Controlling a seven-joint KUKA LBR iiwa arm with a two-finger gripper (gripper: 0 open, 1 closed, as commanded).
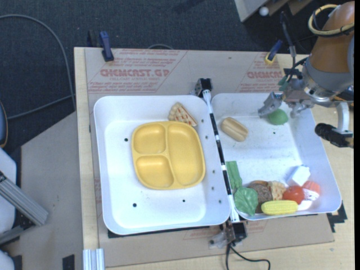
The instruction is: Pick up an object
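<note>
- Your gripper (279,107) sits over the far right corner of the right bin (315,151), and there's a small green thing (277,116) right at its tip, looks like a toy lime or something similar
- The green thing lies just below and a hair toward you from the tip, touching or nearly so. It's roundish, so no real long axis to line up with
- Can't tell whether the fingers are spread or closed from this angle, and I can't see the green thing actually between them, so I wouldn't call it grabbed
- The arm (332,49) comes in from the right, wrist bent down and leaning left into the bin
- The bread roll (234,129) is off to the left of the tip, well clear. The pile of toy food (275,194) is at the near end, and the yellow plate (167,154) is in the left bin (112,167)
- My guess is the green thing is the target, since it's by far the closest
</note>
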